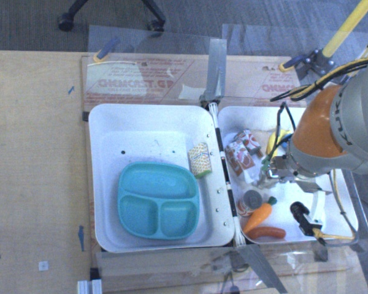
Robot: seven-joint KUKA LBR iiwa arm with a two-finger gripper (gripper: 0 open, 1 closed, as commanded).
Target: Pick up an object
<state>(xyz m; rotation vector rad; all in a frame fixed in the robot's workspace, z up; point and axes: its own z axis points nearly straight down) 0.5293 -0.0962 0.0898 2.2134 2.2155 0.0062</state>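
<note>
My gripper (pixel 268 174) is low in the right bin (pixel 346 210), under the orange-banded wrist. Just to its left lies a red and white snack packet (pixel 242 152). A yellow object (pixel 276 141) shows behind the gripper near the bin's back. Below the gripper sits a small grey round object (pixel 253 198). Further down, at the bin's front left, lie an orange carrot (pixel 257 218) and a red sausage (pixel 267 232). I cannot see anything held by the gripper.
The left bin (pixel 110 133) holds a teal divided plate (pixel 158 199) and a yellow patterned block (pixel 200 159) against its right wall. A cardboard sheet (pixel 135 81) lies behind the bins. The arm covers the right bin's right side.
</note>
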